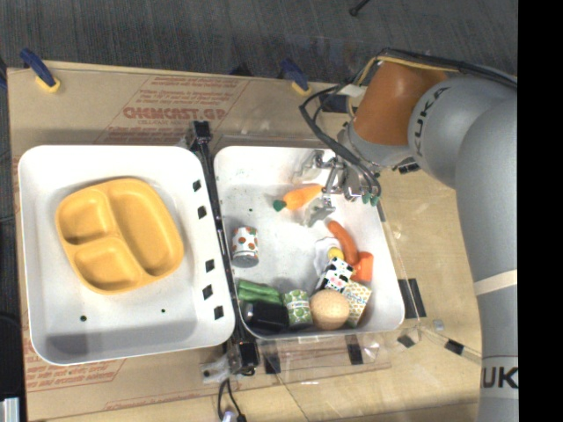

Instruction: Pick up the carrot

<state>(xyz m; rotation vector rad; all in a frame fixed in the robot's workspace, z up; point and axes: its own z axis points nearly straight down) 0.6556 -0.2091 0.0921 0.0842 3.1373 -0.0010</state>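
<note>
The carrot (301, 197) is a short orange piece with a green tip pointing left. It lies in the upper middle of the right bin (264, 170). My gripper (318, 185) reaches down from the right, just at the carrot's thick end. Its two metal fingers (320, 207) stand spread apart, one above and one below that end, so the gripper is open. The carrot rests on the bin floor. The grey wrist and orange band rise behind the gripper toward the upper right.
A red-orange pepper-like piece (344, 240) lies right below the gripper. A small can (245, 244) stands mid-bin. Several toys crowd the bin's front: a green piece (258, 291), a beige ball (330, 309), a cow-patterned item (334, 276). A yellow divided plate (119, 233) sits in the left bin (53, 323).
</note>
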